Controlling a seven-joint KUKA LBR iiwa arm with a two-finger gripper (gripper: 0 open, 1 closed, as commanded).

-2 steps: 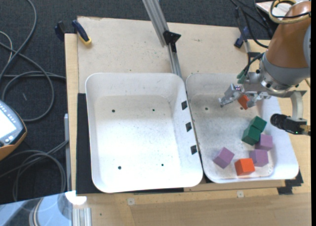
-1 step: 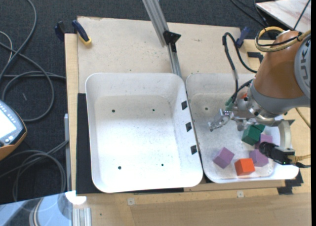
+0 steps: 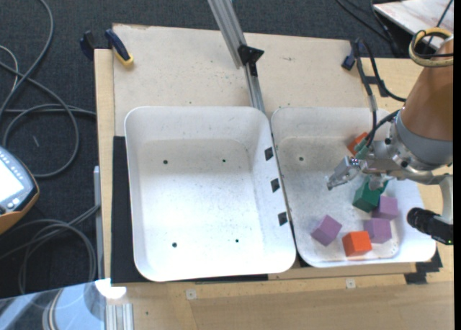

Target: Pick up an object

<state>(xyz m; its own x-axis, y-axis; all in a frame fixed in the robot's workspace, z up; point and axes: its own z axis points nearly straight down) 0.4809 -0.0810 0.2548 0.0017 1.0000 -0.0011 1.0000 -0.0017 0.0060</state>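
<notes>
2 white bins face you; in the right bin [image 3: 302, 249], the gripper [image 3: 371, 181] pinches a green block [image 3: 369, 197], just above 3 purple blocks [image 3: 326, 229] and 1 orange cube [image 3: 356, 243].

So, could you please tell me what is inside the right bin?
Right bin: three purple blocks, an orange block, a green block; the arm covers something orange.

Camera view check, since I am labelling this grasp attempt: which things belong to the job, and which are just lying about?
Job:
gripper
green block
purple blocks
orange block
right bin

Lying about:
left bin
clamps
metal pole
cables
</notes>
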